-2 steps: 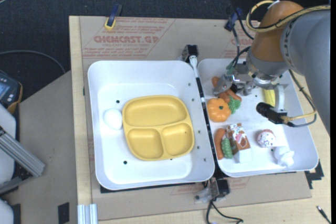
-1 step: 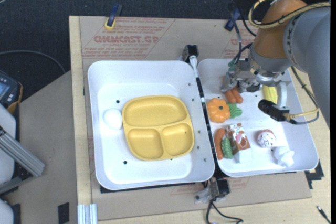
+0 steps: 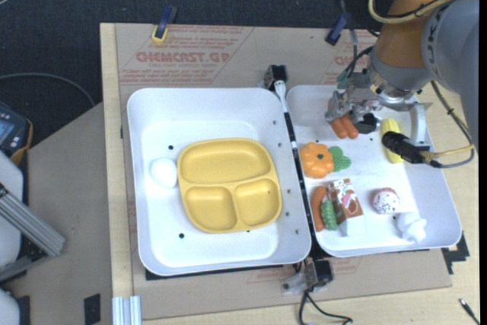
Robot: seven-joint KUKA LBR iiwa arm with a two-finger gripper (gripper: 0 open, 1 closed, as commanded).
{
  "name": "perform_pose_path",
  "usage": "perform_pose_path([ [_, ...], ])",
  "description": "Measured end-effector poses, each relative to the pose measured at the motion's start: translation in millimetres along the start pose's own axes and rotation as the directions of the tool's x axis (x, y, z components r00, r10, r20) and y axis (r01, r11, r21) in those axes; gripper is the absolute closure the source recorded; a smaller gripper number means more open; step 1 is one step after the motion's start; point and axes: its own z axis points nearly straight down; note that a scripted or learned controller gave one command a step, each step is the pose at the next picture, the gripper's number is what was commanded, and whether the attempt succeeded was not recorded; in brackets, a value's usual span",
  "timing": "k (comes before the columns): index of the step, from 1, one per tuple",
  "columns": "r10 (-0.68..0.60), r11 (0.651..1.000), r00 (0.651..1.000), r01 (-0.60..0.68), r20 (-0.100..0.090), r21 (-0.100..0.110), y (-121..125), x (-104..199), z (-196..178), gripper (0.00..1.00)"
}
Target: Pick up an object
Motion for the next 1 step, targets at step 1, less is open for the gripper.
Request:
perform_pose_path([
  [1, 0.0, 1.0, 1.0, 0.0, 0.0, -0.001, -3.6, 3.3, -62.5, 1.0],
])
